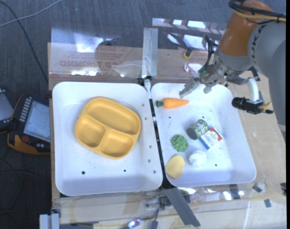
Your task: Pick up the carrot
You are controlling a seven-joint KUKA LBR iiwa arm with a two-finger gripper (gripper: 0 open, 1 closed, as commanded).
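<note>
Only one carrot [172, 103], near the claw [198, 86].

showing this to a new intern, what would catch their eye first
Likely the big yellow divided plate filling the left bin. Next, the orange carrot at the right bin's far-left corner, with the gripper hovering beside it, its fingers apart and holding nothing.

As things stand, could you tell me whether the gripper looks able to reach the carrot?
Probably yes: the gripper hangs just up and right of the carrot, which lies alone near the right bin's far left corner, nothing on top.
</note>
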